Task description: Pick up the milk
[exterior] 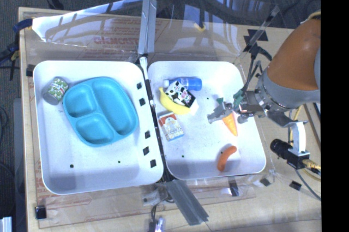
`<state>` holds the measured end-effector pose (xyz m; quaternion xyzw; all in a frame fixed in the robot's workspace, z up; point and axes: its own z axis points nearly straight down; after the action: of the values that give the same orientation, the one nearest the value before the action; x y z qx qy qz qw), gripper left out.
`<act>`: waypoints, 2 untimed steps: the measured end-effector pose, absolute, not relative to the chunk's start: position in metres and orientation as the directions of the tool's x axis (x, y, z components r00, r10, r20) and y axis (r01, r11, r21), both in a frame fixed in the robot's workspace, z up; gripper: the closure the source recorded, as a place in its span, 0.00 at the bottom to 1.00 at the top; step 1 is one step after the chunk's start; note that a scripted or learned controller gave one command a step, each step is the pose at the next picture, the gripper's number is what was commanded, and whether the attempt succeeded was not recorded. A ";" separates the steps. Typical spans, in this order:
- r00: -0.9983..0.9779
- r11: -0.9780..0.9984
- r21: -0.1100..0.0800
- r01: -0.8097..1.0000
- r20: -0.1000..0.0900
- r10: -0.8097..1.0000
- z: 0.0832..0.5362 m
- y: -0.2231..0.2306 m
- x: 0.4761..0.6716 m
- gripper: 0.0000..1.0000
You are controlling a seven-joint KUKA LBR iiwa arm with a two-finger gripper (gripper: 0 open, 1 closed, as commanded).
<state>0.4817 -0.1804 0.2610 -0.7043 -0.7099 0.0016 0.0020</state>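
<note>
Here the milk (180,91) lies well apart from the pincer (218,112), on its left

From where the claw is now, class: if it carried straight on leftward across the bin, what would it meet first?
Probably the cow-patterned milk bottle with the blue cap lying on the yellow banana; the claw points that way, though its height is unclear.

You'll find the milk (183,90) in the right bin (248,162), near its upper left corner: a small bottle with a black-and-white cow pattern and what looks like a blue cap, lying on its side, resting against the yellow banana (173,103).
</note>
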 end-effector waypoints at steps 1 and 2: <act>0.336 -0.336 -0.004 0.942 -0.002 0.942 0.225 -0.157 0.543 0.00; 0.254 -0.254 -0.004 0.967 0.000 0.967 0.114 -0.157 0.595 0.00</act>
<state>0.5949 -0.1572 0.1135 -0.7919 -0.6106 0.0012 0.0014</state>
